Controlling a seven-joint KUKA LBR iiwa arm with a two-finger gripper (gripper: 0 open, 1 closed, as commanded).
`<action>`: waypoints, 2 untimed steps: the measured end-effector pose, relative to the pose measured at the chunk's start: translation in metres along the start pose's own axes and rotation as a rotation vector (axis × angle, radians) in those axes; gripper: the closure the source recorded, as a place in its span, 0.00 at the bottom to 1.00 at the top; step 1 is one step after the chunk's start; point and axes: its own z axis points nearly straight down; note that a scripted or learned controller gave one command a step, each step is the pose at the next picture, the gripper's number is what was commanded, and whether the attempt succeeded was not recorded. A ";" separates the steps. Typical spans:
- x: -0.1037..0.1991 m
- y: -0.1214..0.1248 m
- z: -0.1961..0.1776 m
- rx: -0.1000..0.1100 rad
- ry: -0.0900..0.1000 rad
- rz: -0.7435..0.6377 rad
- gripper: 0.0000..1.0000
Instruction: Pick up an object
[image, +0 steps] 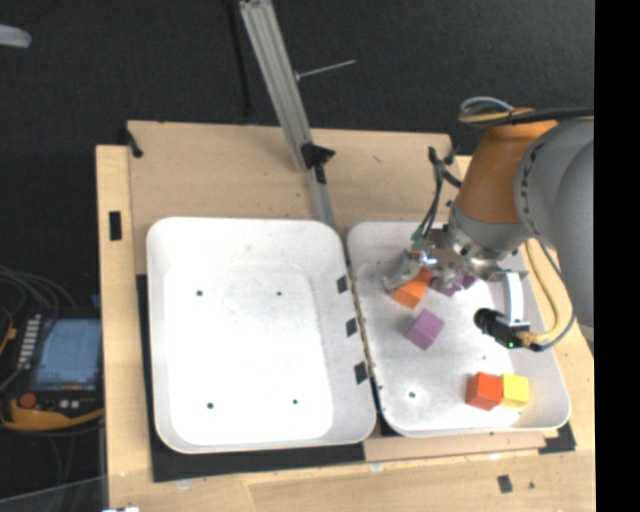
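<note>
Reaching in from the right, the grey arm (540, 190) with its orange band hangs over the right bin (545, 412). Its hand (432, 272) is low in the top part of that bin, right by an orange block (409, 294), and I cannot tell if the block is held. A small purple piece (461, 284) peeks out beside the hand. A purple block (425, 329) sits just below the orange one. Near the bottom corner, a red block (484, 390) touches a yellow block (515, 390). The left bin (245, 330) sits beside it on the surface (230, 165).
</note>
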 end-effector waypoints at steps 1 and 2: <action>-0.002 0.000 0.044 -0.005 -0.001 0.000 0.00; -0.002 0.001 0.031 -0.009 0.002 0.005 1.00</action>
